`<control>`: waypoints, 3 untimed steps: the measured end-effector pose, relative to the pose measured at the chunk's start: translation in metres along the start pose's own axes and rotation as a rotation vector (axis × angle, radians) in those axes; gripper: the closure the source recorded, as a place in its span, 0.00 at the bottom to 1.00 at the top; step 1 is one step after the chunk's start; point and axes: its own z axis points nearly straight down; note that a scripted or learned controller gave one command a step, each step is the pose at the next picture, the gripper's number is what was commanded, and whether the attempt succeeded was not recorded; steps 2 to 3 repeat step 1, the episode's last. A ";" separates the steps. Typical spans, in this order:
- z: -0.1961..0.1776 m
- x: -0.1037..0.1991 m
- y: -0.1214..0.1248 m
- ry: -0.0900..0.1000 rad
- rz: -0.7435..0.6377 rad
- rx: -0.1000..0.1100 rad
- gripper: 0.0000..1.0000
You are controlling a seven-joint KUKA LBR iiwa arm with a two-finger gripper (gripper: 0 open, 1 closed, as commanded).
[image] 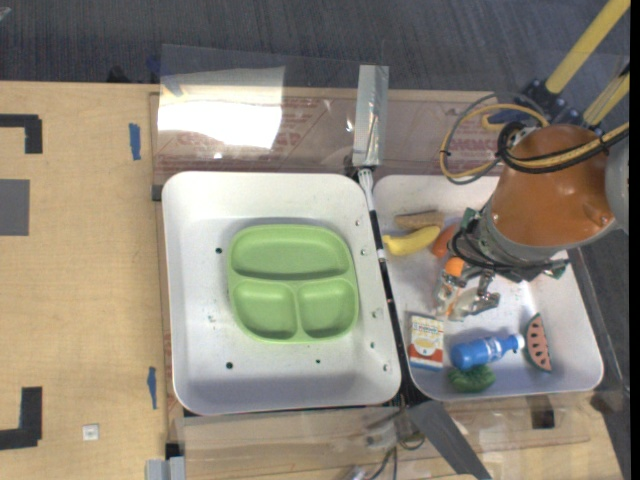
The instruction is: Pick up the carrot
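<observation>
I've got the gripper (462, 296) down in the right bin (580, 353), and the carrot (452, 253), I think that orange bit just right of the banana (412, 239), isn't lifted yet. Fingers: can't tell, too blurred. Right of the banana's bin wall, bottle (483, 350) and watermelon slice (539, 343); left bin (190, 268) holds a green tray (293, 281).

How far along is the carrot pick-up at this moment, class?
Done: the arm has reached into the right bin, and its gripper sits low over the bin floor. In hand: an orange piece, likely the carrot, lies right beside the gripper, but a grip cannot be confirmed. Left: grasping and lifting it clear of the banana, blue bottle and watermelon slice.
</observation>
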 end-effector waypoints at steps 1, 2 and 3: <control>-0.139 -0.020 0.007 0.013 0.194 -0.008 1.00; -0.139 -0.020 0.007 0.013 0.194 -0.008 1.00; -0.139 -0.020 0.007 0.013 0.194 -0.008 1.00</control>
